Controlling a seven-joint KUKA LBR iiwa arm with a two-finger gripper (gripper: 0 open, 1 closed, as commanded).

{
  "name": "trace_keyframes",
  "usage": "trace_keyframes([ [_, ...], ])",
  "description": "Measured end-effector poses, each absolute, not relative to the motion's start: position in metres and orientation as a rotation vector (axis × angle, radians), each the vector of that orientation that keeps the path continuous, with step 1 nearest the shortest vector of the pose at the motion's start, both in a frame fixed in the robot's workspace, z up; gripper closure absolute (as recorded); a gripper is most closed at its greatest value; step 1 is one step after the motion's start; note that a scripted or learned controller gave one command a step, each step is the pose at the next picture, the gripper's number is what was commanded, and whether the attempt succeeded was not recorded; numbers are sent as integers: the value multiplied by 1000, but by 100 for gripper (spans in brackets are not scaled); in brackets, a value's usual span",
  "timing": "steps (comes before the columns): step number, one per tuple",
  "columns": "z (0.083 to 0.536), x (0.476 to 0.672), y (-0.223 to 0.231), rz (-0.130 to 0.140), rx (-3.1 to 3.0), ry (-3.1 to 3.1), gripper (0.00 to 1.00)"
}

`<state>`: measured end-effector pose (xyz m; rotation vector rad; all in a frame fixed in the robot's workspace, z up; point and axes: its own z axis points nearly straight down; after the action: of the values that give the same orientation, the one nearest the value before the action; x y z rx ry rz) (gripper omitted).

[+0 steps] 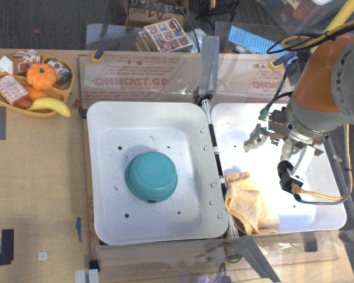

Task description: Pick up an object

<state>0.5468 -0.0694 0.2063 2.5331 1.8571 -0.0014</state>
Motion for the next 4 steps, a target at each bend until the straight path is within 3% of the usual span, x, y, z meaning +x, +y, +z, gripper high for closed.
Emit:
trace_keyframes([
  [1, 237, 546, -133, -2, 2613, 1742, 0],
  [2, 184, 523, -78, -3, 2565, 1817, 0],
  [3, 170, 534, -176, -1, 2511, 1884, 0],
  [4, 180, 535, -177, -1, 2510, 1882, 100],
])
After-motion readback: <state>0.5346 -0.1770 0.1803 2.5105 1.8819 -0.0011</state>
